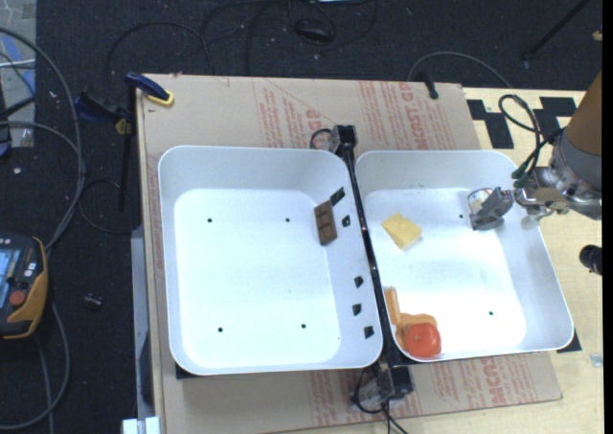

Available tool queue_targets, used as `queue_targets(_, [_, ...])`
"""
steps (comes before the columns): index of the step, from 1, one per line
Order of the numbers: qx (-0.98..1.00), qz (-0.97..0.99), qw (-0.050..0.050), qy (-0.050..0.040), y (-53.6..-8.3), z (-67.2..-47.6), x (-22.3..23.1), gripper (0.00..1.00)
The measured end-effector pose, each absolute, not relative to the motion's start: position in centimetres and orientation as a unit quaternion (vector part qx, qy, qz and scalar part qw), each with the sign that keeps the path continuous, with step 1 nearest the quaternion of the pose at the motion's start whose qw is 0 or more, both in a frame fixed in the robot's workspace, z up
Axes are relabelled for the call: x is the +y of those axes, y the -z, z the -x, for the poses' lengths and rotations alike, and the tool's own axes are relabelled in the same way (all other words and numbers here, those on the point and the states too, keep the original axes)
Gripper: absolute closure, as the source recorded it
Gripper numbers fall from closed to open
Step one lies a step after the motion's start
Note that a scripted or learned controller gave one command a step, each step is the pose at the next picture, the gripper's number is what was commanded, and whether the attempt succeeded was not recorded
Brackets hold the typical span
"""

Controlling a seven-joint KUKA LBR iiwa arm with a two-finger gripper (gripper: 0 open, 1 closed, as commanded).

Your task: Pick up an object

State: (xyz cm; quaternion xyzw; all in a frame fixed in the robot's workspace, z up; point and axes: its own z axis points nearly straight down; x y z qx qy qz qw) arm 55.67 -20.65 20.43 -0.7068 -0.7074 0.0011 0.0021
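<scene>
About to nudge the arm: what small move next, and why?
Probably shift the gripper toward the yellow block. It sits over bare floor near the right bin's far edge, and that block is the nearest object; the red and orange one lies farther off.

Two shallow white plastic bins sit side by side on a flat cardboard sheet (287, 102). In the left white bin (192, 173), a small brown rectangular block (326, 224) lies against the right wall, toward the back. In the right white bin (546, 269), a pale yellow foam wedge (402, 231) rests left of centre, and a round red-orange tomato-like ball (420, 337) sits in the near left corner, touching an orange strip (395, 308) just behind it. The grey metal two-finger gripper (485, 209) is over the right bin's back right part, right of the wedge.
</scene>
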Motion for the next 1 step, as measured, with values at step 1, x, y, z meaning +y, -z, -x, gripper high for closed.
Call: queue_targets(1, [-0.707, 0.707, 0.002, -0.0012, -14.42, -55.12, -21.19, 0.00])
